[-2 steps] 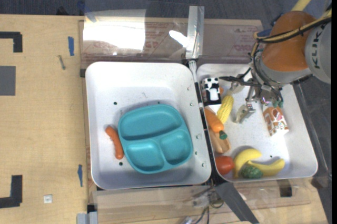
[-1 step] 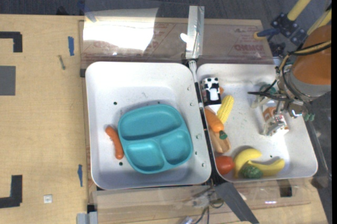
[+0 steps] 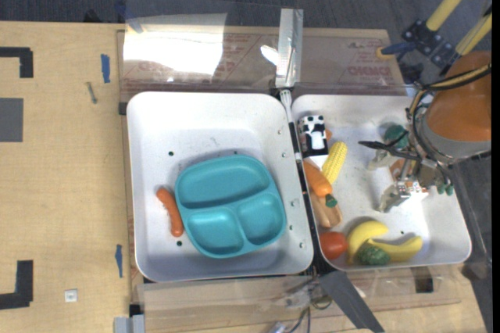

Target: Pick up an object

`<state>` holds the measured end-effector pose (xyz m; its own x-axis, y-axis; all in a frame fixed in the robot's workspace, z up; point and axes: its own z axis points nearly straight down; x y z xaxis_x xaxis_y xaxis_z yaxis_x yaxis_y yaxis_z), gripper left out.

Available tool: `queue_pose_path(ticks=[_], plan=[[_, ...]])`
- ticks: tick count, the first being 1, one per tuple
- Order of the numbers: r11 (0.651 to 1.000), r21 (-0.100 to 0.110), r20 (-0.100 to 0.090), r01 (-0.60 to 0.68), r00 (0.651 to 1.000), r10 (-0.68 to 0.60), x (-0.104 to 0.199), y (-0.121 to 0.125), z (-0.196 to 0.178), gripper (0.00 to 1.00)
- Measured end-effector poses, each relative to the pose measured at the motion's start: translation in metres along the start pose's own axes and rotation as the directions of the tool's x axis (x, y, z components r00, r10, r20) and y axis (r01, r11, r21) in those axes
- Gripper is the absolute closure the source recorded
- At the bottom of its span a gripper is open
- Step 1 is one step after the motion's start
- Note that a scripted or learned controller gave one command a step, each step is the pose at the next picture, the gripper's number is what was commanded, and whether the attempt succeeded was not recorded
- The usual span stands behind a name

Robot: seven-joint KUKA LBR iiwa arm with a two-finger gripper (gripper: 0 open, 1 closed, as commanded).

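- Yellow plastic toy banana (image 3: 387, 239), lower right of the frame in the right white bin (image 3: 461, 238): probably light, stiff, a bit slick; I'd grab mid-curve.
- Gripper (image 3: 400, 189) hangs above-right; can't tell its state.

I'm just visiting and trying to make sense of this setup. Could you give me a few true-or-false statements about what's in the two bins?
1. The teal divided plate sits in the left bin. True.
2. The corn cob lies on that plate. False: it lies in the right bin.
3. A banana lies near the right bin's front edge. True.
4. The sausage rests in the right bin. False: it lies in the left bin, beside the plate.
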<state>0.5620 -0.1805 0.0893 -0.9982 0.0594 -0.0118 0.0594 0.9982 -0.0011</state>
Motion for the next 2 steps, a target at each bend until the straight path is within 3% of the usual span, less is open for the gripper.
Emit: queue_pose_path(ticks=[1, 2], plan=[[0.989, -0.002, 0.002, 0.146, 0.989, -0.146, -0.048, 0.057, 0.001, 0.00], [0.984, 0.006, 0.001, 0.176, 0.984, -0.176, -0.032, 0.083, -0.001, 0.00]])
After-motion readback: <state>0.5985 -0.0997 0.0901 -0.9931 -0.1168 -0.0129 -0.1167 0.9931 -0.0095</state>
